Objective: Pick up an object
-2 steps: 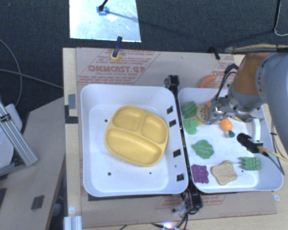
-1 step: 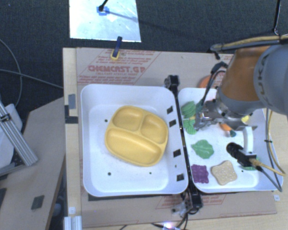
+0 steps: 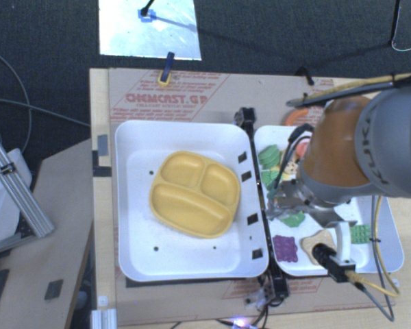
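Camera view: left bin (image 3: 133,184) holds a yellow tray (image 3: 194,193), lying flat. Right bin (image 3: 392,249) holds small candidate objects: green piece (image 3: 268,158), purple piece (image 3: 285,248), tan piece (image 3: 320,238). Arm (image 3: 359,146) hangs above them, likely positioned for picking; end effector state: cannot tell.

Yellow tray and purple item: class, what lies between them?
In the camera view, the bins' adjoining white rims with black clips separate the yellow tray from the purple item.

We've got the grey arm (image 3: 390,142) coming in from the right, orange band (image 3: 332,146) angled down-left toward the wrist, and the gripper (image 3: 282,208) hanging low beneath it, mostly buried under the arm's own bulk.
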Action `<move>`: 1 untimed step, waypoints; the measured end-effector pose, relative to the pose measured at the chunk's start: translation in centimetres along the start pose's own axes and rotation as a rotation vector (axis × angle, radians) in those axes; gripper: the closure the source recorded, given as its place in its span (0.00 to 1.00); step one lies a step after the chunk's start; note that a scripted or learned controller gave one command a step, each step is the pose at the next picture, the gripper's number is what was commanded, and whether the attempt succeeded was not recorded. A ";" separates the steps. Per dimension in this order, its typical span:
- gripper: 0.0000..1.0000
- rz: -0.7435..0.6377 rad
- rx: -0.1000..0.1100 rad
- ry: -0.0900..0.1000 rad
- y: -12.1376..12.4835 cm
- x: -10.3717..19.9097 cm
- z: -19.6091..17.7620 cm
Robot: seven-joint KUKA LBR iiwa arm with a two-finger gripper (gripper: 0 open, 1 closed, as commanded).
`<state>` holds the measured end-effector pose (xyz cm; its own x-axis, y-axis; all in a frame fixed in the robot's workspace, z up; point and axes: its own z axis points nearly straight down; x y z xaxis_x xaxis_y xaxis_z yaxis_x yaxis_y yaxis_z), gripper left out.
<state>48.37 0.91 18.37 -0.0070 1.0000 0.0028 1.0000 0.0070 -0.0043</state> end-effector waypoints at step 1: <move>1.00 -0.009 -0.011 0.003 0.4 10.3 -6.6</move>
<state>48.71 11.20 25.04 -0.0156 0.9999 0.0061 0.9999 0.0156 0.0068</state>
